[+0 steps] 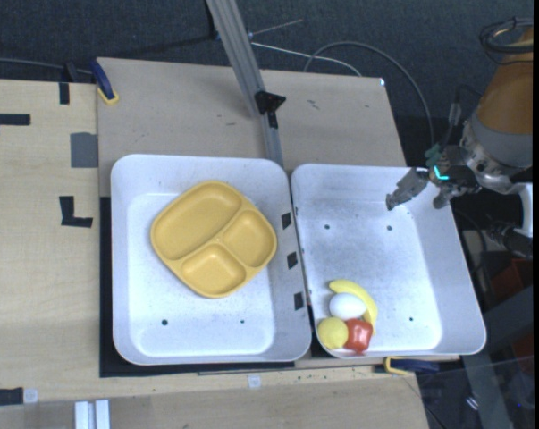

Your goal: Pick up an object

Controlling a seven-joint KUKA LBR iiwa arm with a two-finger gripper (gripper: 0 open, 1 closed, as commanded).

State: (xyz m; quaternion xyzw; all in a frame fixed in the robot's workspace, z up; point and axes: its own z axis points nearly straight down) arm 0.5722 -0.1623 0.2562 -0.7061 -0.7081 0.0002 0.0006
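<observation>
The gripper (419, 189) hangs spread apart and holding nothing over the right bin (448, 266), with the white egg (345, 306) well below it toward the near left.

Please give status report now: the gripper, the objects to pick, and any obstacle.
Gripper open, nothing between fingers, over right bin's upper right part. Pile of small objects at right bin's lower left corner, untouched. Yellow tray in left bin. Path looks unobstructed.

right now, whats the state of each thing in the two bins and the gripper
yellow divided plate: upright, flat in the left bin, compartments bare
white egg: in the right bin, near corner, resting against the banana
yellow ball: beside the red object
gripper: above the right bin's far side, holding nothing
</observation>
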